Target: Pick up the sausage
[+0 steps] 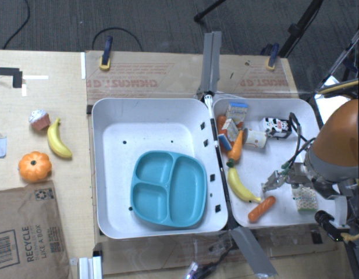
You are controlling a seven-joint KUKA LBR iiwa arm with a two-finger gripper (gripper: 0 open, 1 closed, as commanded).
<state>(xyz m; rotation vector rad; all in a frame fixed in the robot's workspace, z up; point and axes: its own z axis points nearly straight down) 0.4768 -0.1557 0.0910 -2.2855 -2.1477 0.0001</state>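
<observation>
The sausage (261, 208) is a short orange-red piece lying at a slant near the front of the right bin (304, 106), just right of a yellow banana (242, 186). My gripper (274, 182) hangs over the right bin a little above and to the right of the sausage, apart from it. Nothing shows in its grasp. The arm's orange band (341, 137) rises behind it at the right edge.
The right bin also holds a carrot (236, 145), a white cup (256, 139), a black-and-white carton (277, 127), a blue-topped box (238, 108) and a speckled block (306, 198). A teal divided plate (169, 188) lies in the left bin (109, 156). Toy fruit sits on the bench at left.
</observation>
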